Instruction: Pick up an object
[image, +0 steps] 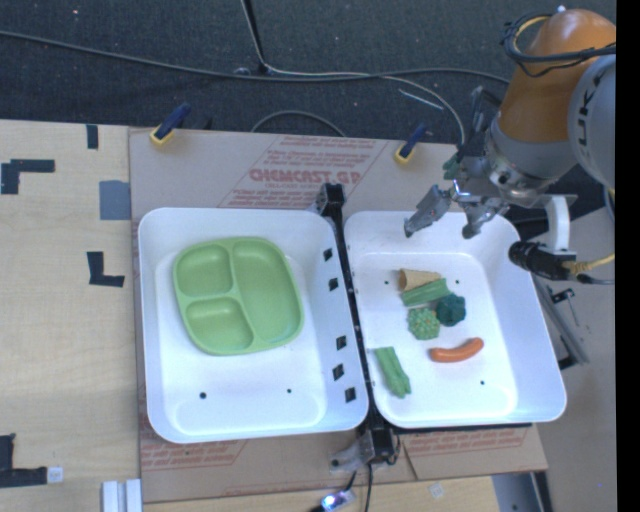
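Observation:
My gripper (444, 220) hangs open over the far edge of the right bin (500, 395), its two fingers spread with nothing between them. Below it in that bin lie a tan wedge (416, 278), a light green strip (425, 293), a dark green broccoli piece (451, 309), a lighter green broccoli piece (424, 323), an orange sausage (457, 350) and a green pickle (393, 370). The tan wedge is the nearest to the gripper, a short way toward the front.
The left bin (240, 400) holds a green divided plate (238, 295). A black hinge strip (342, 300) runs between the bins. Yellow and blue clamps (170, 123) hold the cardboard at the back. A black cable fitting (540, 260) sticks out at the right bin's edge.

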